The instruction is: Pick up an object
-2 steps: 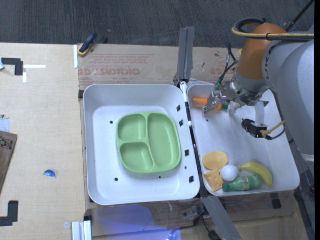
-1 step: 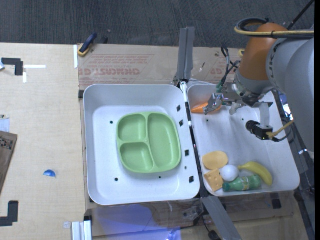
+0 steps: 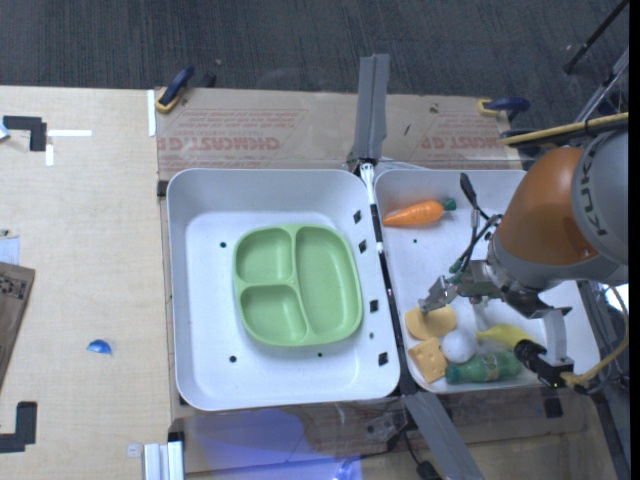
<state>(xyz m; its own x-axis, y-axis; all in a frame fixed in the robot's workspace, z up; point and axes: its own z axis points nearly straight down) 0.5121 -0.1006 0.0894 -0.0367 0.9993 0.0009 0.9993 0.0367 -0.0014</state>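
In the right bin (image 3: 400, 253) lie a toy carrot (image 3: 414, 213) near the back, a round yellow slice (image 3: 428, 322), a white egg-like ball (image 3: 459, 346), a yellow wedge of cheese (image 3: 428, 361), a yellow banana-like piece (image 3: 503, 335) and a green bottle (image 3: 484, 370) along the front wall. My gripper (image 3: 441, 296) hangs low over the bin's middle, just above the yellow slice. Nothing shows between its fingers. The left bin (image 3: 195, 268) holds a green three-part plate (image 3: 298, 285).
A grey divider post (image 3: 371, 108) stands behind the seam between the bins. Cardboard (image 3: 260, 128) lines the back of the bench. A blue clamp (image 3: 176, 85) and a small blue piece (image 3: 98, 347) sit at the left.
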